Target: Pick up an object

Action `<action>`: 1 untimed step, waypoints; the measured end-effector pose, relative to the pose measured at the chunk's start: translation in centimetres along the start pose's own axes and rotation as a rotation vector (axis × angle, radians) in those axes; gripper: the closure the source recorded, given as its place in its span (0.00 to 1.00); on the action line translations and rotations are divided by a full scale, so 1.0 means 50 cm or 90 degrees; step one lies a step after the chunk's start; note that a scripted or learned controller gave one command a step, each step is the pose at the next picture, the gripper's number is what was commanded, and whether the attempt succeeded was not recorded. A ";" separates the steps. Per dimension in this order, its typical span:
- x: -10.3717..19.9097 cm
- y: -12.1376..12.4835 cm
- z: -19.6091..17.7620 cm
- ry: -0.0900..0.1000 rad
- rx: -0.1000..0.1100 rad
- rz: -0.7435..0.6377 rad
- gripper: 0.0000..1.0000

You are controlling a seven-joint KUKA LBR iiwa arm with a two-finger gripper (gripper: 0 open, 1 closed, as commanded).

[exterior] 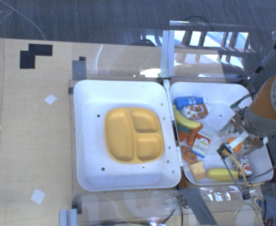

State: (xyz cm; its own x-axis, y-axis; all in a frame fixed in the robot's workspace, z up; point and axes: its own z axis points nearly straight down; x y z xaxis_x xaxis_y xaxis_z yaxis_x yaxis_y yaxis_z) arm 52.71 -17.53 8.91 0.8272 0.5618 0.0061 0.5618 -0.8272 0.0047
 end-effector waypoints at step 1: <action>-0.093 0.012 0.001 0.001 -0.001 0.194 0.00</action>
